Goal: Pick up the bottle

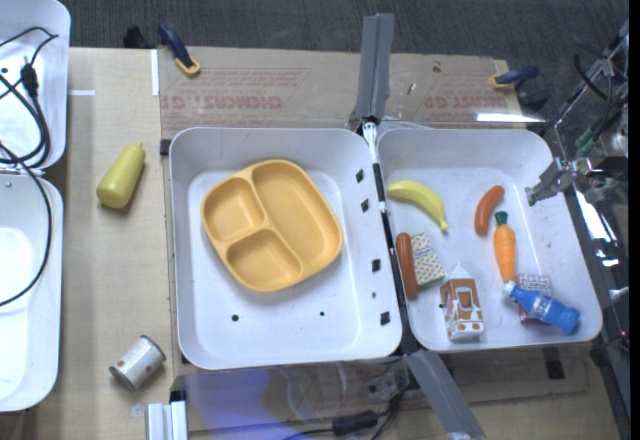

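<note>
A blue bottle with a white cap and a red-and-white label lies on its side in the near right corner of the right bin. A yellow squeeze bottle lies on the bench left of the left bin, outside both bins. My gripper hangs at the right bin's right rim, well above the blue bottle in the view and apart from it. Nothing shows between its fingers.
The right bin also holds a banana, a red sausage, a carrot, a long hot dog, a patterned packet and a small carton. A yellow divided plate lies in the left bin. A can lies on the bench.
</note>
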### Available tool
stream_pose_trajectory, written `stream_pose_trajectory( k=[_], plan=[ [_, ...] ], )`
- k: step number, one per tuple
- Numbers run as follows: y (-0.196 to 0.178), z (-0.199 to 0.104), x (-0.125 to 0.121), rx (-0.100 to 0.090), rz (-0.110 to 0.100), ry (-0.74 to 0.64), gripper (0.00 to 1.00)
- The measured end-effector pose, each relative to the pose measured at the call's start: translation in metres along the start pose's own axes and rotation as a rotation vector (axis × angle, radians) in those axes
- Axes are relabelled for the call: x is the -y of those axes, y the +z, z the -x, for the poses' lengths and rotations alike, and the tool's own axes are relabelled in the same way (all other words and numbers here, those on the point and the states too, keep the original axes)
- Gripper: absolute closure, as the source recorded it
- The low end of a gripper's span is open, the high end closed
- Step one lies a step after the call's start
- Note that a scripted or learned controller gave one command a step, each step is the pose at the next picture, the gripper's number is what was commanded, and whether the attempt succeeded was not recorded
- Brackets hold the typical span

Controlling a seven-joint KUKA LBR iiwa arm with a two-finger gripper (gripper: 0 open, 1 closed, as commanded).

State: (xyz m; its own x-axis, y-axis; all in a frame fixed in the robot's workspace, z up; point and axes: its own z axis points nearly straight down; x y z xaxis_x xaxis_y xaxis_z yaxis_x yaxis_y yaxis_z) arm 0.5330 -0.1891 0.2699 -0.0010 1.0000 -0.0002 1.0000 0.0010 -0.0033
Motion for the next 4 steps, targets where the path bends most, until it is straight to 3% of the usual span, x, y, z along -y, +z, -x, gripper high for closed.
stream_pose_trajectory(
  k=[1,2,3,4],
  plan=[
    [-0.072,-0.003,0.003,0.001,0.002,-0.079,0.00],
    [-0.058,-0.019,-0.037,0.002,0.002,-0.171,0.00],
    [-0.006,0.033,0.040,0.001,0.001,-0.148,0.00],
    [0.065,0.033,0.055,0.000,0.002,-0.274,0.00]
  ],
)
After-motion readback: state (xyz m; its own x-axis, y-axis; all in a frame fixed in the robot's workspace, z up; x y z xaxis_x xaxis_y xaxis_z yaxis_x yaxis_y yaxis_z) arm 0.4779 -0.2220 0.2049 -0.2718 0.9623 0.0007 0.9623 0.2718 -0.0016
